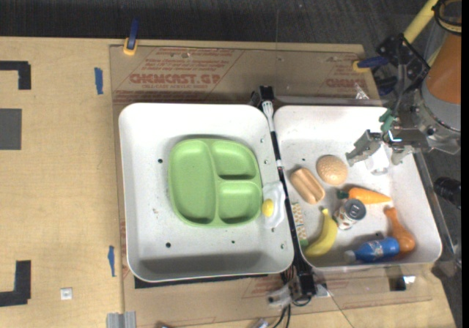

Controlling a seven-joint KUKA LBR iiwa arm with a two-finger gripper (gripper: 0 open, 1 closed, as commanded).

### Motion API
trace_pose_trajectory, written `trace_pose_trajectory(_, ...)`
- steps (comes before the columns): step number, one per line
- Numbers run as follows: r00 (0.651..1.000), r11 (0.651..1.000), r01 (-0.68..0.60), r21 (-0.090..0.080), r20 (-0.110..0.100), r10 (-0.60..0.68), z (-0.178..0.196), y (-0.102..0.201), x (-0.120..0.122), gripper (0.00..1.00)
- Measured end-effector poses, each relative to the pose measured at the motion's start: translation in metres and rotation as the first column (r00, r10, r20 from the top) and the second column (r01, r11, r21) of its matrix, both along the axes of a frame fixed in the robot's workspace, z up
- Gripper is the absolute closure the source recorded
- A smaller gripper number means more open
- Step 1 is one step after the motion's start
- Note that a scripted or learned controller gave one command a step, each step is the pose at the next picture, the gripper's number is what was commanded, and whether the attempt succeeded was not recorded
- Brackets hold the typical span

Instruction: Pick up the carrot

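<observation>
The gripper [377,145] hangs over the upper right part of the right bin [432,235], its two fingers spread apart with nothing between them; the carrot [368,195] lies below it in that bin (orange, pointing right), just beside a small dark-capped jar [351,211]; a round bun [332,170] and a hot dog [307,185] sit to the carrot's left, a banana [323,235] lower down, and a blue bottle [375,250] near the bin's front edge; the left bin [139,195] bears a green divided plate [215,181].
</observation>
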State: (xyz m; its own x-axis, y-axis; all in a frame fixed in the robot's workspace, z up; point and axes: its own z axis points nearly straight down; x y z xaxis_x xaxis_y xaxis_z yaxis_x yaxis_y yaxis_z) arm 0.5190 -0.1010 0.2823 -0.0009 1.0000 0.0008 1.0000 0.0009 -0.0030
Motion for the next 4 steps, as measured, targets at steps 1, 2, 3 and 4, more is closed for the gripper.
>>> trace_pose_trajectory(1, 0.977, 0.977, -0.212, 0.003, -0.006, 0.212, -0.146, -0.033, 0.025, 0.0)
trace_pose_trajectory(2, 0.957, 0.957, -0.29, -0.004, 0.008, 0.29, -0.188, -0.021, -0.001, 0.0)
trace_pose_trajectory(3, 0.989, 0.989, -0.148, -0.011, 0.012, 0.148, -0.193, -0.003, 0.005, 0.0)
trace_pose_trajectory(4, 0.994, 0.994, 0.107, -0.004, 0.013, -0.107, -0.194, -0.023, 0.071, 0.0)
